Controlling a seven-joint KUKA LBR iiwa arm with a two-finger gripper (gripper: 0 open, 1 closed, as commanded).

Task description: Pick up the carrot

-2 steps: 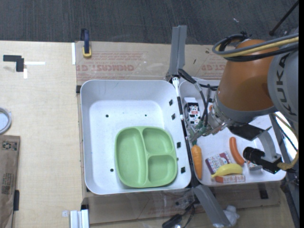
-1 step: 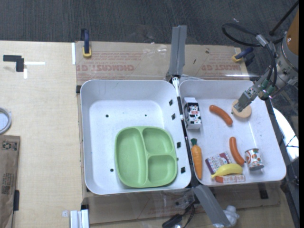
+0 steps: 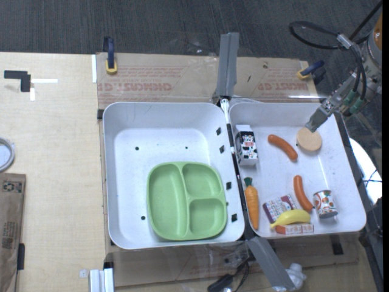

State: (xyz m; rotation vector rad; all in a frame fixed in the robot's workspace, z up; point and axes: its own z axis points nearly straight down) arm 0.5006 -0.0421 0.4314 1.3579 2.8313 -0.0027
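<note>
The carrot lies in the right bin, close against its left wall near the front, its green top pointing toward the back and its orange tip toward the front. Behind it, along the same wall, sits a small milk carton with a black and white print. To the carrot's right is a small red and white box, with a banana resting just in front of it on another flat packet. A sausage lies just right of the box, and a small can sits beside it near the right wall. Farther back, a second sausage lies at a slant, and a round tan biscuit sits just right of it. The gripper hangs over the back right of this bin, right by the biscuit and well apart from the carrot; whether it is open or closed cannot be made out, and nothing is seen in its grasp. The left bin holds a green divided plate.
</note>
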